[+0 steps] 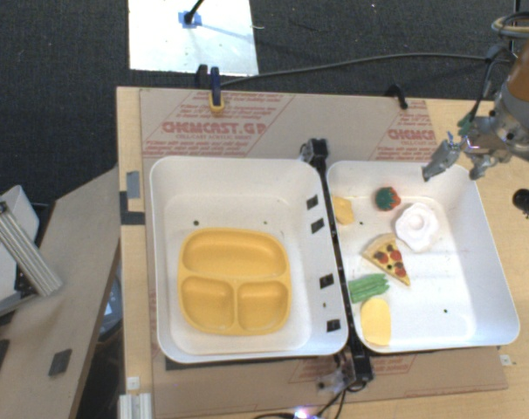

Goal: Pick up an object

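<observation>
Several toy foods lie in the right bin (496, 308): a green and red piece (387, 199), a white fried egg (416, 226), a pizza slice (388, 258), a green bean pod (367, 287), a yellow oval piece (376, 321) and a small yellow chunk (342, 209). My gripper (459, 157) hangs open over the bin's far right corner, above and to the right of the egg. Nothing is between its fingers.
The left bin (168, 182) holds a yellow divided tray (235, 279). A black clip strip (327, 234) joins the two bins. A cable (352, 61) runs across the cardboard behind them. A metal rail (16, 238) juts in at the left.
</observation>
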